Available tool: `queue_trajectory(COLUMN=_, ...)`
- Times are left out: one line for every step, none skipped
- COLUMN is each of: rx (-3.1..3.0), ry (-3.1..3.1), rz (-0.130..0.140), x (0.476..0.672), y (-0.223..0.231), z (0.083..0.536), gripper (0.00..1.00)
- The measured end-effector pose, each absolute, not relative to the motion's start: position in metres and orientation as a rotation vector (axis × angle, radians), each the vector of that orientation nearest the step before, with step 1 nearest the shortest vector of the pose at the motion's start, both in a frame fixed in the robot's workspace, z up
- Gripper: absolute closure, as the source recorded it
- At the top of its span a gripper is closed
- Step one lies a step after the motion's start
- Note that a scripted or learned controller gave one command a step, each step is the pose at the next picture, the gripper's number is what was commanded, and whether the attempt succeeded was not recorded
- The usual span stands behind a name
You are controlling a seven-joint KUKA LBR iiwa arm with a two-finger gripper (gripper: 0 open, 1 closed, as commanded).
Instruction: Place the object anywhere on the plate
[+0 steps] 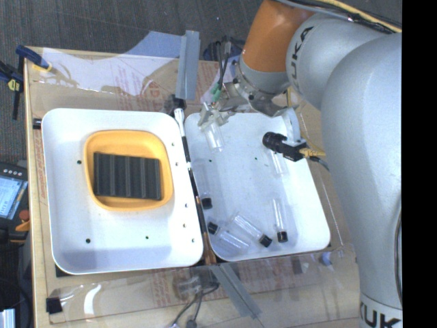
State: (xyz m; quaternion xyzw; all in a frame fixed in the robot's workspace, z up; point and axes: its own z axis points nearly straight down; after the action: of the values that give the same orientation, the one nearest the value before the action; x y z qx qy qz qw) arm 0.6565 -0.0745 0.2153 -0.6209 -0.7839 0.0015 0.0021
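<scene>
A yellow plate (126,145) with a dark ridged centre lies in the left bin (61,238). Several clear tubes with black caps lie in the right bin (314,231): one (278,214) near the right wall, and two (247,225) (231,240) by the front edge. Another clear tube (214,138) lies at the bin's far-left corner. My gripper (214,115) hangs just above that tube, at the bin's far edge. Whether it touches the tube is unclear.
A black plug with a yellow tip (285,146) sticks out from the arm over the right bin. A loose black cap (206,202) sits by the divider between the bins. Grey brackets (186,63) stand behind the bins.
</scene>
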Motion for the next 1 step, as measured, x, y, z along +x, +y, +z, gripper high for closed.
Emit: queue_trajectory(rx=-1.806, ry=-2.566, rz=0.004, x=0.6565, y=-0.0318, z=0.2051, gripper=1.0)
